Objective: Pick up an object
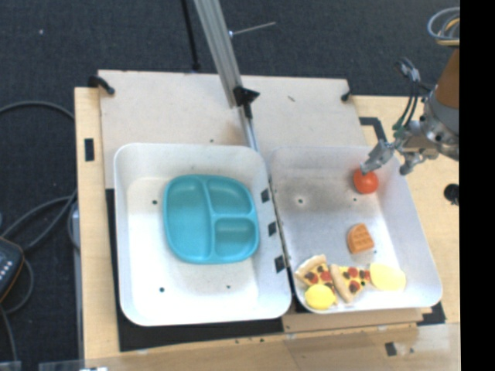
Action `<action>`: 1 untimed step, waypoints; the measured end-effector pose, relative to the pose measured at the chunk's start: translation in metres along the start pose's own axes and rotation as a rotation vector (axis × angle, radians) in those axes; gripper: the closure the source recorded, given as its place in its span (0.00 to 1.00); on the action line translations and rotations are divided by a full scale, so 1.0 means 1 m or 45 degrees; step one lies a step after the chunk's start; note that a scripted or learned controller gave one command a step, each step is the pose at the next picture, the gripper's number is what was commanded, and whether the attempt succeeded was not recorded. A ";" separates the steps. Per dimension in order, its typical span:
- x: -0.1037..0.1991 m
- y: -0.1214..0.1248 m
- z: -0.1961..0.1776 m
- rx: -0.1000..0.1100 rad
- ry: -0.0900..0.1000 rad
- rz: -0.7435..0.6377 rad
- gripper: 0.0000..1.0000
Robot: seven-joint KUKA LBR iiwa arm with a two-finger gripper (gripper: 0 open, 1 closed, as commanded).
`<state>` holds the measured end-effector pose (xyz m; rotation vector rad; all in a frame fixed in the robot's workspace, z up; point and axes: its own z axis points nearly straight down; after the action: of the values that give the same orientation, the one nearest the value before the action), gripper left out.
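Nearest to me, along the near edge of the right bin (421, 242), I see a cluster of toy food: a pizza slice (346, 278), a yellow lemon (319, 297) at its left and another yellow piece (387, 277) at its right. Just beyond them lies a small orange biscuit (360, 239), alone on bare floor. Farther back sits the red tomato (366, 181), which I take as the target, since the gripper (390, 157) hangs just above and to the right of it. I cannot tell from this angle whether the fingers are spread or pressed together, and nothing shows between them. I judge the tomato light, hard and smooth, so it may roll or slip; I would take it across its widest middle. Nothing crowds it, though the bin's far wall is near. Over in the left bin (128, 230) a blue divided plate (210, 218) lies well apart, and a metal post (219, 45) rises beyond both bins.
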<state>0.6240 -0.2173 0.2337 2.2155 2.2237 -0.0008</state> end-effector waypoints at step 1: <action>0.000 0.000 0.000 0.001 -0.001 -0.001 0.00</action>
<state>0.6239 -0.2175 0.2337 2.2144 2.2245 -0.0024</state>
